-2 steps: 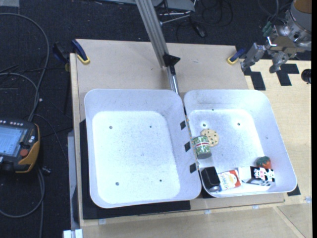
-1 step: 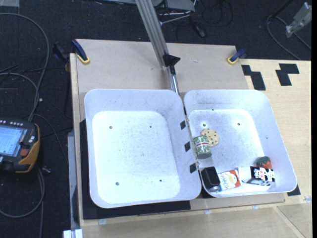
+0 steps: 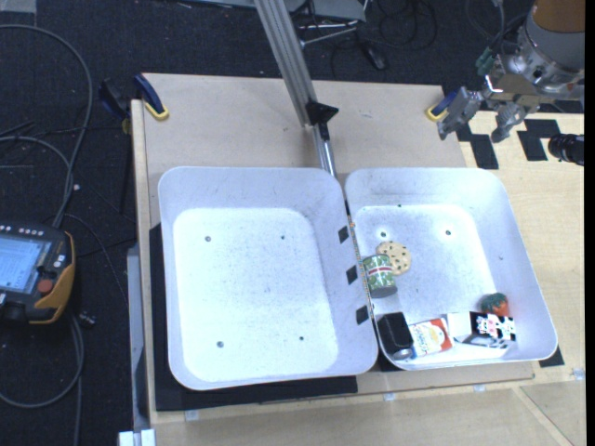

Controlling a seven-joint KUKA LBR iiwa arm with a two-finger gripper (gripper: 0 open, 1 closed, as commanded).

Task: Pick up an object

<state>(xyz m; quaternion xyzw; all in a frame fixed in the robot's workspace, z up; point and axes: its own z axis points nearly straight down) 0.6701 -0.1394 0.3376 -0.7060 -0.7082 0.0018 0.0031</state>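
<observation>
Along the near edge of the right bin [image 3: 521, 240], a black block [image 3: 394, 333], small carton [image 3: 430, 336] and patterned card [image 3: 491, 327] are lying; a can [image 3: 379, 275] and cookie [image 3: 394, 255] are sitting mid-left. Gripper [image 3: 482, 117] is hovering far right above the bench, fingers apart, holding nothing.

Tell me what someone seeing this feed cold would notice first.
Probably the cluster of small things in the right bin: a green can beside a cookie near its left wall, and a black block, a red-and-white packet and a black-and-white carton along its front edge. The gripper, fingers apart, hangs above the bench beyond that bin's far right corner.
</observation>
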